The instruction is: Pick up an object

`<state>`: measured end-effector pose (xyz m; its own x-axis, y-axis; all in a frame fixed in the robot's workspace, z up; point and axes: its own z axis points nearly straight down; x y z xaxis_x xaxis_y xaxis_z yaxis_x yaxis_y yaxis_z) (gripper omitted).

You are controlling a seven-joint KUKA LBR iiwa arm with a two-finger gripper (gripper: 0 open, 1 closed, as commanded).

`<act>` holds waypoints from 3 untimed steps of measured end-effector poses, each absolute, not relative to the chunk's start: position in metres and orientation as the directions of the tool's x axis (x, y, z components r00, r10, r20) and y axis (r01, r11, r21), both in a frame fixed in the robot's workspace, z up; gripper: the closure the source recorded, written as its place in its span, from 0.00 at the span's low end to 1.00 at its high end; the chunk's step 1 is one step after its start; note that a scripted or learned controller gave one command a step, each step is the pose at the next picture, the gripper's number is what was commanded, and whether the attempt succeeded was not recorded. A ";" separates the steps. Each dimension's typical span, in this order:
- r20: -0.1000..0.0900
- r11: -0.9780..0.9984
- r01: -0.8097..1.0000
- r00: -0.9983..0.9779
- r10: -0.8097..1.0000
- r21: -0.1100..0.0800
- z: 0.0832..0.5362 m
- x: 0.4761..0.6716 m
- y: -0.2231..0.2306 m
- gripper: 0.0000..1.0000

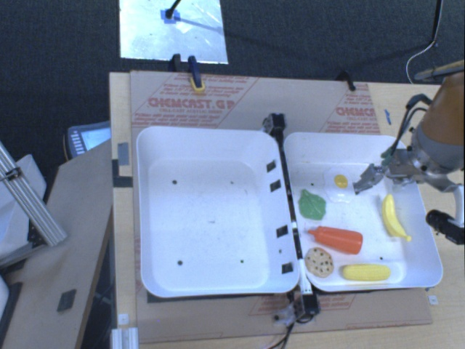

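Arm is reaching in from frame right; gripper (365, 181) is hanging over the upper middle of the right bin (421, 267), fingers pointing left-down. Nothing is showing betw. the fingers; whether they are set wide or narrow I cannot tell, the tips being too small and dark.

Candidate objs, all lying in the right bin: egg (341, 182) just left of the tips, nearest; leaf (312, 205) lower left of it; carrot (338, 239) at bin centre; cookie (319, 262) and corn (365, 272) along the lower edge; banana (393, 216) below the wrist, right side. Left bin (156, 151) is holding no objs.

Judgement: pick not yet made, approach stage.

Risks:
- Egg and leaf are looking flat; fingers are likely closing on the bin floor or sliding over them.
- Carrot and cookie are lying near each other; a descent betw. them is risking a nudge, not a grip.
- Banana is sitting near the right wall and under the wrist; awkward reach, poss. wall contact.
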<state>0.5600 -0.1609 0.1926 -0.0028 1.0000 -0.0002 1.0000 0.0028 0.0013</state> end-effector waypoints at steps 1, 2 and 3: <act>-0.001 0.005 1.000 -0.005 1.000 0.005 0.204 0.561 -0.161 1.00; 0.000 0.009 1.000 -0.009 1.000 0.009 0.286 0.554 -0.106 1.00; 0.003 0.014 1.000 -0.014 1.000 0.022 0.465 0.499 -0.023 1.00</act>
<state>0.4991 -0.0226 0.4650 -0.0136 0.9999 0.0030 0.9997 0.0136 0.0224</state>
